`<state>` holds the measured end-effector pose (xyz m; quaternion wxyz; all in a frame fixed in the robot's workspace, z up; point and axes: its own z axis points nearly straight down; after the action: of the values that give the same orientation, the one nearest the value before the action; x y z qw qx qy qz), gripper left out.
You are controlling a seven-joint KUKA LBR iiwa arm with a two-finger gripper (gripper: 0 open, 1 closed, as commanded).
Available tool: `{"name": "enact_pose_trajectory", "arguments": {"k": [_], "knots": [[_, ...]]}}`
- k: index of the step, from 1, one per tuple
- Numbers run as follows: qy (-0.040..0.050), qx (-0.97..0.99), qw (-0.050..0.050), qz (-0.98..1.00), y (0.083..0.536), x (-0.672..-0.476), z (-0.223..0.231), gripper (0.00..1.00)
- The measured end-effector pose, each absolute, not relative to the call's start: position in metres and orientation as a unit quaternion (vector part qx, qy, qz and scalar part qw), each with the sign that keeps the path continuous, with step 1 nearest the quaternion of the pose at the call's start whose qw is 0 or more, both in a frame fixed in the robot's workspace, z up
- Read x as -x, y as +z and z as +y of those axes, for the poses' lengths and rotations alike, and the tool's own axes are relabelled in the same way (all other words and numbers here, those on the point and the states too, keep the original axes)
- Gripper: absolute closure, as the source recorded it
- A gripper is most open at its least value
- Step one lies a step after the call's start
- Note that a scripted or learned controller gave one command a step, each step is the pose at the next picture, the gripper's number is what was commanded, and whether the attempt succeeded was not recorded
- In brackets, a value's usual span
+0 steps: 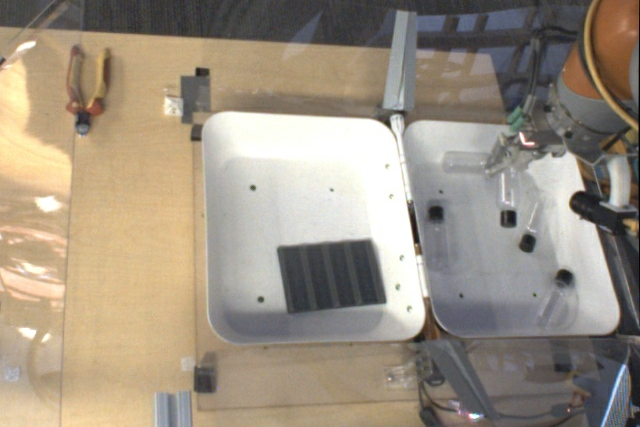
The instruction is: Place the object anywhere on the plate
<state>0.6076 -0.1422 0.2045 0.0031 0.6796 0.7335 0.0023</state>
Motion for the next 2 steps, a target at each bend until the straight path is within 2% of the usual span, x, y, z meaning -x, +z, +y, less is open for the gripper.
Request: {"name": "enact_pose_trajectory", "arguments": {"k": [1, 2], "knots": [[0.0011, -0.685, 0.001, 0.729, 0.166, -0.669, -0.092, 1.00], [0.0021, -0.719, 0.001, 0.695, 0.186, -0.666, 0.003, 1.00]]}}
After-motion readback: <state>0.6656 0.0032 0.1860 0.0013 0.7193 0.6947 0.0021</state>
